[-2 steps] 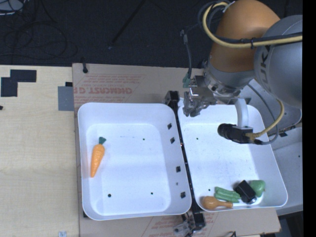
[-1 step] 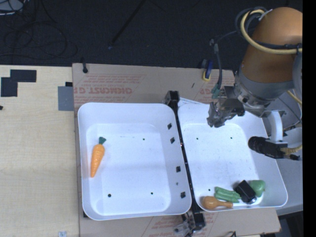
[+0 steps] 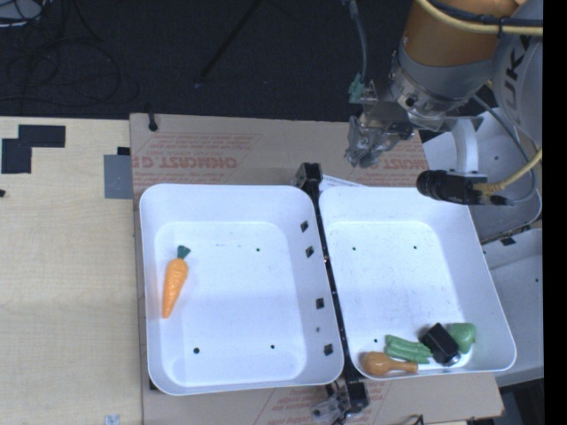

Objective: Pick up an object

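A grey arm (image 3: 469, 34) with an orange band reaches in from the right and holds its gripper (image 3: 365, 153) above the far edge of the right bin (image 3: 496, 299), over the brown cardboard sheet (image 3: 230, 149) beneath both bins; whether the gripper is spread or closed cannot be told at this angle, and nothing is seen in its grasp. Near the left wall of the left bin (image 3: 151, 237) lies a toy carrot (image 3: 174, 282), orange with a green top pointing toward the far side, alone on the white floor. In the near right corner of the right bin a small cluster sits well apart from the gripper: a green bean pod (image 3: 406, 348), a black block (image 3: 439, 343) tilted against a light green piece (image 3: 463, 333), and a tan pear-shaped toy (image 3: 386, 364) just beside the pod at the near wall. A black clip strip (image 3: 319, 264) runs along the seam where the two bins meet. To the left stretches a pale wooden bench (image 3: 62, 282) bearing dark square markers (image 3: 35, 144), with cables trailing over the dark floor behind.
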You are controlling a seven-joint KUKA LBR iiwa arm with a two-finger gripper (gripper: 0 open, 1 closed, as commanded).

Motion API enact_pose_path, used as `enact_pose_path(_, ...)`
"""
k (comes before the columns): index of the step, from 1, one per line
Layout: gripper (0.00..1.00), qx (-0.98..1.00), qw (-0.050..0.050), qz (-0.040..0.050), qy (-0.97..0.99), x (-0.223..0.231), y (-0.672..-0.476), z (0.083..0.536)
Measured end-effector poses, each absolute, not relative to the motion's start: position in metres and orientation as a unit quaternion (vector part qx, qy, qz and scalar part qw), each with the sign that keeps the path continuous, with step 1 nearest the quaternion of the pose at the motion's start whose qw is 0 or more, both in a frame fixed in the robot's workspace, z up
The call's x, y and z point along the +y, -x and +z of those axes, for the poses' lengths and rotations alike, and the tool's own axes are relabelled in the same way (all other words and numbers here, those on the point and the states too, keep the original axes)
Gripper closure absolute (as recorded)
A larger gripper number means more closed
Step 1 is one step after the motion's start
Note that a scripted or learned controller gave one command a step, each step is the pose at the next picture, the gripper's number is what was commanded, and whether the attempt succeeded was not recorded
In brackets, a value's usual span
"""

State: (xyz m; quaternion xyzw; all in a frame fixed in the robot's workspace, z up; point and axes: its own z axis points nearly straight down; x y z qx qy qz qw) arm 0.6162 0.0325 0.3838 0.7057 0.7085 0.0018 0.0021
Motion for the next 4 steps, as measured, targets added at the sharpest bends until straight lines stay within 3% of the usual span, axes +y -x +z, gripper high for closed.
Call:
enact_pose_path(1,1.0,0.706,-0.003,-0.004,-0.708,0.0,-0.575,0.338)
enact_pose_path(2,1.0,0.71,-0.001,0.0002,-0.704,0.097,-0.6,0.344)
enact_pose_path(3,1.0,0.705,-0.002,-0.0034,-0.71,0.024,-0.589,0.322)
enact_pose_path(4,1.0,0.709,0.001,0.0021,-0.705,0.082,-0.646,0.368)
